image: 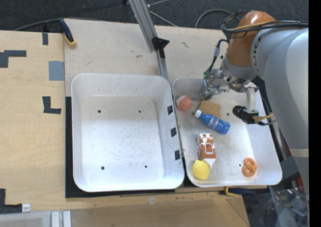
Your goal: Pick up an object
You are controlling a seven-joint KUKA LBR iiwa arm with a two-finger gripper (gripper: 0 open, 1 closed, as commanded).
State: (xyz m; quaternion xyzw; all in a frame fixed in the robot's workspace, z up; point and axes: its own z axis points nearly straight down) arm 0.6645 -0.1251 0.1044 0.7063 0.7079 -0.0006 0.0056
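Starting with the gripper (212, 88): down at the far end of the right bin (268, 168), hanging from the grey wrist below the orange band (247, 38). Cannot tell whether open or closed, as the wrist housing hides the tip from this angle. Nothing visibly held.

Just in front of the gripper, lying flat on the bin floor: a tan rectangular piece (210, 107), probably the nearest candidate, though thin and low, so likely awkward to pinch from above. Just to its left, close to the bin wall: a small pinkish-orange ball (184, 103), apt to roll away if nudged. Nearer the camera, lying on its side at a slant: a blue bottle with a white cap (213, 122), almost touching the tan piece.

Further out, toward the near end: an orange-and-white carton (206, 146), with a yellow lemon-shaped toy (201, 169) touching its near end. Off in the near right corner, well apart from the rest: an orange ring-shaped toy (249, 167). By the right wall: a black part (244, 114), possibly belonging to the arm's cabling; hard to say.

Beside all this, to the left: the left bin (80, 83).

Judging by position, in the approach stage, with no pick made yet.
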